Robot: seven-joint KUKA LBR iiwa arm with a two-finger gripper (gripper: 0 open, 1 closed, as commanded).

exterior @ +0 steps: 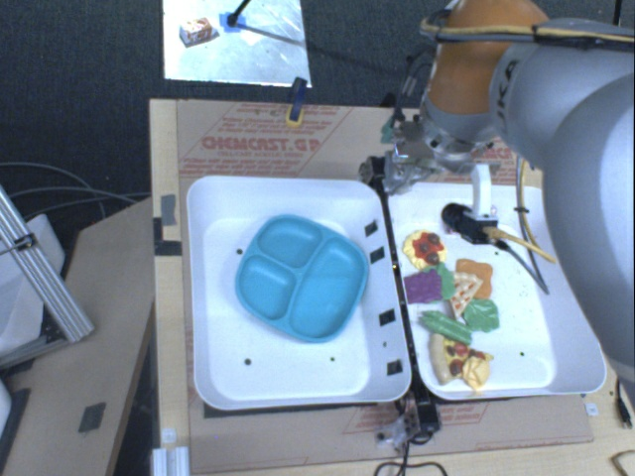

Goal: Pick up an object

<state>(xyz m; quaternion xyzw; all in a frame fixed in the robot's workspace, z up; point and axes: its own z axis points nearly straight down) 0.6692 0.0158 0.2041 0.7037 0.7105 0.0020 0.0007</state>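
Hovering at upper centre-right, the grey arm's tool [397, 172], grip state we cannot tell, must next descend toward small plastic toy foods [451, 300] lower right.

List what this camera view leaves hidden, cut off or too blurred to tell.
- Gripper: whether open or shut is lost, its fingers blur into the dark divider between the bins.
- Right bin: its far right corner is covered by the grey arm.
- Toy food pile: pieces overlap; individual items are too small to identify surely.
- Small object on the shiny sheet: too small to name.
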